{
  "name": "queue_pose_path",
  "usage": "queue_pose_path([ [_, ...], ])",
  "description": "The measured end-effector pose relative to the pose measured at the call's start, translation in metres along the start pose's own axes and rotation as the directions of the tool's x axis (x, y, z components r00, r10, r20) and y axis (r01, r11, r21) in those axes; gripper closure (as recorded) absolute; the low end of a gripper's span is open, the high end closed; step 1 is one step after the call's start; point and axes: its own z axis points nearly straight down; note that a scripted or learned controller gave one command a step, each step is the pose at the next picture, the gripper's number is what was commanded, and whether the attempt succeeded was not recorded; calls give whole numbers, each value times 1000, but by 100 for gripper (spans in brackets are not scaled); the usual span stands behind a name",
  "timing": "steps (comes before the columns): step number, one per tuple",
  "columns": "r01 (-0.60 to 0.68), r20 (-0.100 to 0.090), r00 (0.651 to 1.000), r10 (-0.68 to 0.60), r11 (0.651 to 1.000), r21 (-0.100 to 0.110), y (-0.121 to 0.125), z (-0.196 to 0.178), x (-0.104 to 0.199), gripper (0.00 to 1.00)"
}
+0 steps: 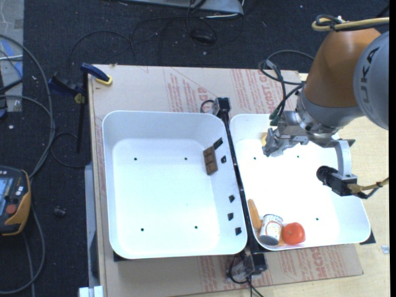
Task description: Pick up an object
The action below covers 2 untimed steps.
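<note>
Tomato: near edge of the right bin, towards its near-left corner; looks smooth, round and soft, so I would close gently across its middle.
Can: lying just left of the tomato, touching it; stiff and likely light, may roll.
Carrot: slim, against the bin's left wall, beside the can.
Brown block: left bin, leaning on its right wall.
My gripper: over the right bin's far-left part, well apart from the tomato; I cannot tell its state.
</note>
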Motion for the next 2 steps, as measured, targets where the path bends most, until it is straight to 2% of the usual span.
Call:
queue_pose_path([
  [2, -2, 1, 1000, 2, 1000, 0, 32, 3, 83, 100],
])
